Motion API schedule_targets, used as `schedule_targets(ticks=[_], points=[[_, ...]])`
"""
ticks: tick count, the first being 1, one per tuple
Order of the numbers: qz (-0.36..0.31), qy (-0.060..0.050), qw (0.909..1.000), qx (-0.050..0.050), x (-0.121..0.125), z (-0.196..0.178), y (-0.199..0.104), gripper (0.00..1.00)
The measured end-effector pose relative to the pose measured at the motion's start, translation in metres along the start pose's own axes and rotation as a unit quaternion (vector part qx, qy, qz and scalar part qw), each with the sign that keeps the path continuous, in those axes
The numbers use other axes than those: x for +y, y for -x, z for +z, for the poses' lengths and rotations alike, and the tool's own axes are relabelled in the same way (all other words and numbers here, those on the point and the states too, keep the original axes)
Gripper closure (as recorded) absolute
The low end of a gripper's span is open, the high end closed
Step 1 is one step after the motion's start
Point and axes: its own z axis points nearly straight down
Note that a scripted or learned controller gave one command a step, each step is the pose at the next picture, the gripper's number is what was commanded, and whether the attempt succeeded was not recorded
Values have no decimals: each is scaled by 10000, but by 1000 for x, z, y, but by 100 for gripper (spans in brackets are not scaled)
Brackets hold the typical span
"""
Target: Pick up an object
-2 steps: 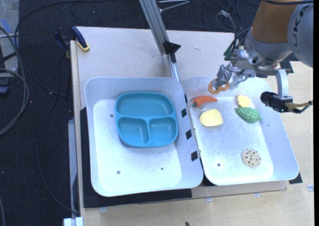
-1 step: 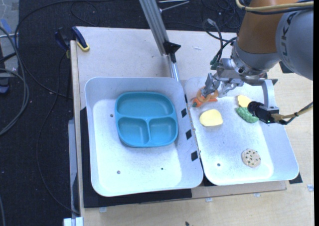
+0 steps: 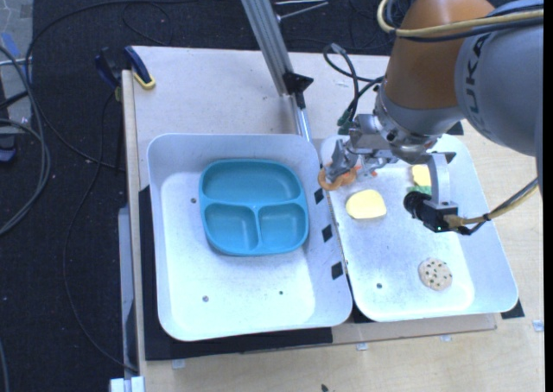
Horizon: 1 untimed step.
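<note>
My gripper (image 3: 343, 166) hangs over the left edge of the right bin (image 3: 484, 295), by the divide between the two bins. Directly beneath its tip is a small orange-brown item (image 3: 335, 179), touching or nearly touching it; whether the item rests on the bin floor I cannot tell. A pale yellow chunk (image 3: 365, 205) lies just to the right of it. A chocolate-chip cookie (image 3: 435, 274) sits nearer the front of the same bin. Another yellow piece (image 3: 421, 176) peeks out from behind the wrist hardware.
The left bin (image 3: 173, 295) holds a blue divided plate (image 3: 254, 205). A metal pole (image 3: 268, 28) slants down to the back of the bins. Cables and a black sensor unit (image 3: 432, 211) hang off the wrist over the right bin.
</note>
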Motion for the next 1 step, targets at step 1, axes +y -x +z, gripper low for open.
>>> schedule_targets(ticks=[1], points=[[-10, -2, 10000, 4, -20, 2, -54, 100]])
